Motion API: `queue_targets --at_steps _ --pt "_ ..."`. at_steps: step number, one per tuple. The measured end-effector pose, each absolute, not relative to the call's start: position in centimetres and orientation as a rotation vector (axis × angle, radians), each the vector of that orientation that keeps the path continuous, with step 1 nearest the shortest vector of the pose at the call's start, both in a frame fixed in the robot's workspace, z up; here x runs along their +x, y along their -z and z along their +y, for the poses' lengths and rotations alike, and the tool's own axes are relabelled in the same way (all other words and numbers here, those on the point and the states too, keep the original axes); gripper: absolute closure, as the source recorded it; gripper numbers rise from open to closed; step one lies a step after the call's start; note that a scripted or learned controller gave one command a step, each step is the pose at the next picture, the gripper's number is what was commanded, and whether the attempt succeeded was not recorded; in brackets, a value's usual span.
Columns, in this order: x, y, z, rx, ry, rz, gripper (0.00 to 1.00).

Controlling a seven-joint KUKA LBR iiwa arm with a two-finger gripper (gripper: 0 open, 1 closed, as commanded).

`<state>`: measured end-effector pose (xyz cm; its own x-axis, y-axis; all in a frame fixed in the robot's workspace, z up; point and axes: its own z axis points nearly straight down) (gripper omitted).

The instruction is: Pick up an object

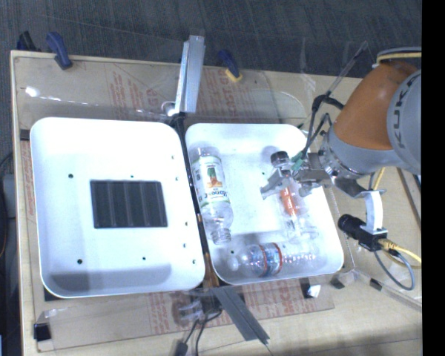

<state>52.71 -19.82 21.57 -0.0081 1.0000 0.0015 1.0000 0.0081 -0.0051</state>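
- Nearest the camera, along the bottom wall of the right bin (322, 136), a clear plastic bottle with a red-and-blue label (265, 259) lies on its side, untouched.
- Just above it, against the bin's left wall, a second clear bottle with a white-and-orange label (211, 191) lies lengthwise, cap end toward the near side, also untouched.
- Over the right half of the same bin hangs the gripper (283, 187). Below it is a slim clear item with an orange core (291, 202), the likeliest target. It seems to lie on the bin floor rather than be lifted.
- Whether the gripper is parted or closed on that item I cannot tell; the metal parts blur together.
- The left bin (52, 147) holds a dark ribbed rectangular panel (128, 204) at its centre, well apart from the arm.
- Judgement: the arm (374, 117) is at the grasp stage; nothing is clearly picked up yet, so closing and lifting remain.
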Motion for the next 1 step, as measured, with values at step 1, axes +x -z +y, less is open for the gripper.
queue_targets --at_steps 1 --pt "56.2 -19.9 -20.85 -2.196 -0.003 -2.243 0.0"
